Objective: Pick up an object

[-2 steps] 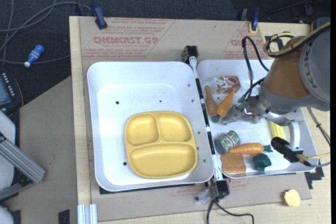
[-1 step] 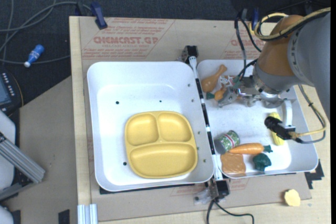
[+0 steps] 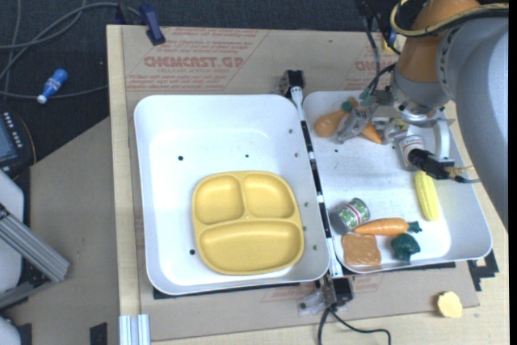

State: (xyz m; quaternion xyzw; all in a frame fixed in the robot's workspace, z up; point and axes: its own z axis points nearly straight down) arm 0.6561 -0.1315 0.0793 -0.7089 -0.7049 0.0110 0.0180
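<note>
My gripper point(image 3: 361, 122) is down at the back of the right bin point(image 3: 468, 234), under the grey arm with its orange band. It sits among orange toy pieces: one orange piece point(image 3: 326, 123) lies just to its left, and another orange piece point(image 3: 373, 135) shows at its right side. Whether either piece is held is hidden by the wrist. Nearer the front of this bin lie a green can point(image 3: 352, 214), a carrot point(image 3: 381, 227), a slice of bread point(image 3: 361, 251), a green broccoli piece point(image 3: 405, 246) and a yellow corn cob point(image 3: 426, 195).
The left bin point(image 3: 161, 133) holds a yellow divided plate point(image 3: 246, 222). A small yellow piece point(image 3: 449, 304) lies on the bench outside the right bin's front corner. A blue clip point(image 3: 151, 24) sits at the bench's back left edge. Cables hang around the wrist.
</note>
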